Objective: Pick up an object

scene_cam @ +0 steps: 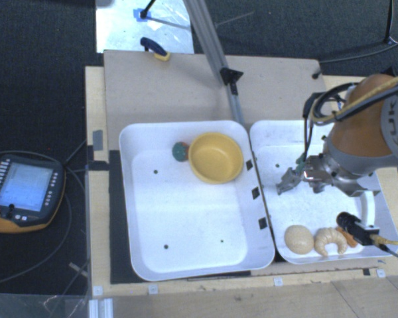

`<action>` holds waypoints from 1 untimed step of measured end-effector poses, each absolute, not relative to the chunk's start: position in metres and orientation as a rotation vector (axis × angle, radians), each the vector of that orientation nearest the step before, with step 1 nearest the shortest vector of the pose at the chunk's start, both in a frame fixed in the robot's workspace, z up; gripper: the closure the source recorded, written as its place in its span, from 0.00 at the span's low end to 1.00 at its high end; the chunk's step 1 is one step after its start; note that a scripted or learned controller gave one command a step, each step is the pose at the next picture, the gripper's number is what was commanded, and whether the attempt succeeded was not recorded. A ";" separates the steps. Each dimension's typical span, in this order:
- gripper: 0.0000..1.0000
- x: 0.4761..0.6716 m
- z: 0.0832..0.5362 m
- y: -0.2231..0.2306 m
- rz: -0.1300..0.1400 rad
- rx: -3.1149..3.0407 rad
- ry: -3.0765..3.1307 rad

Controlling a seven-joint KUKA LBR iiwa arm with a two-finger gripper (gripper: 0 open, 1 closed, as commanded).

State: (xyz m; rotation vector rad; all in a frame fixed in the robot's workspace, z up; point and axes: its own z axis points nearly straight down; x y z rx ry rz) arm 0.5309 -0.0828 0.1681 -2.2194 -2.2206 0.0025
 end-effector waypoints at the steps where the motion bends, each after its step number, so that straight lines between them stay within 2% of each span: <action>1: 0.00 0.534 0.126 -0.084 0.003 -2.220 -2.220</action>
